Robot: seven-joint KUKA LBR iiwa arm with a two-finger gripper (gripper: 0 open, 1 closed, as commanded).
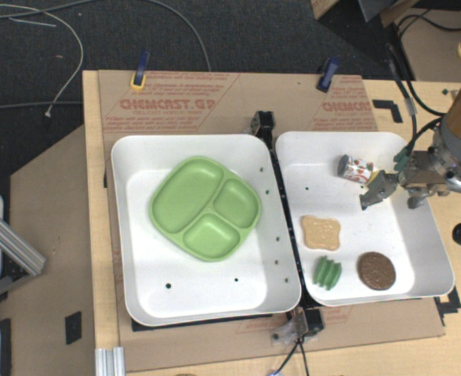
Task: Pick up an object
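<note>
The main risk is closing on air. The fingers (374, 192) hang at the right of the frame over the right bin (426, 241), apart with nothing between them, just right of the small can (356, 168) lying on its side in the bin's upper part. Being round, the can may roll away if one finger nudges it. The toast slice (321, 232), green pod (327, 272) and brown disc (377, 270) lie flat lower down and look hard to pinch.
</note>
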